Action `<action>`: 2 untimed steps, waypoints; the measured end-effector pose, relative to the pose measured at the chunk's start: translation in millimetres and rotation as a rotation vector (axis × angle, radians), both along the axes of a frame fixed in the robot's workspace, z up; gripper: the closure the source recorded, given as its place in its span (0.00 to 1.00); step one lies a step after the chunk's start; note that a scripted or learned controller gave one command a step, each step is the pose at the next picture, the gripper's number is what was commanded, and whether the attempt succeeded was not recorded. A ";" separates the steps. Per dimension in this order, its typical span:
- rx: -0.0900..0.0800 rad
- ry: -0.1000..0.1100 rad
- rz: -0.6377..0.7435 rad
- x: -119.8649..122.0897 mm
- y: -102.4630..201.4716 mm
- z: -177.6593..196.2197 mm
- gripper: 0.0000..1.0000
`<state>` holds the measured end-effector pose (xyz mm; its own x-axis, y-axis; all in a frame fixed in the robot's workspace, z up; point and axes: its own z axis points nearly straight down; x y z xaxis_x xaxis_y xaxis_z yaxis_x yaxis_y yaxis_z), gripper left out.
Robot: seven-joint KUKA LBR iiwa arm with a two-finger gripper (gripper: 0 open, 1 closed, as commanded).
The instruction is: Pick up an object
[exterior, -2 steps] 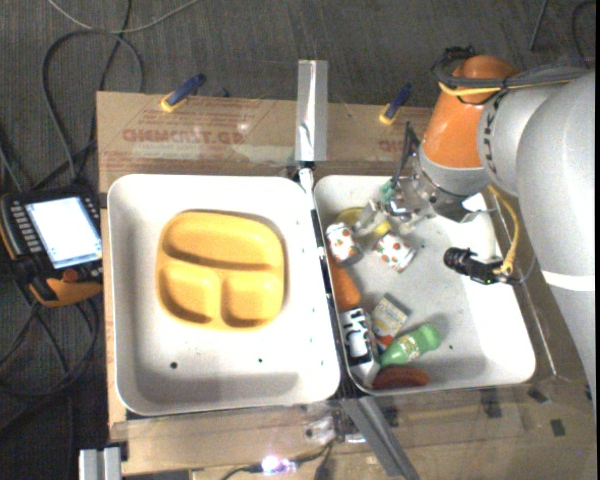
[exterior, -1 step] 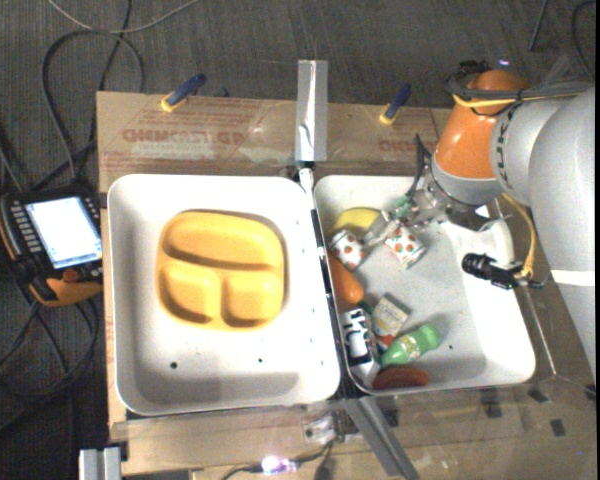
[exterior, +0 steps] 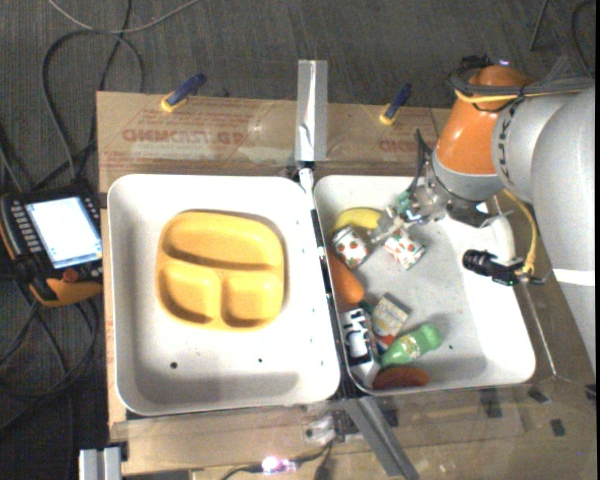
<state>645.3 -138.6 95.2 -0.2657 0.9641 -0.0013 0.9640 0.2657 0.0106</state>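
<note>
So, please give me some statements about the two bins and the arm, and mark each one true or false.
1. The yellow divided tray lies in the left bin. True.
2. The green bottle lies in the left bin. False: it lies in the right bin, near the front edge.
3. The gripper is over the right bin, near the banana. True.
4. The orange carrot-like object lies beside the wall between the two bins. True.
5. The handheld screen sits inside the right bin. False: it sits outside the bins, left of the left bin.
</note>
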 end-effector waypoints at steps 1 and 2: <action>0.000 0.014 0.009 -5.5 54.2 85.1 1.00; 0.000 0.015 0.009 -5.7 54.2 84.7 0.00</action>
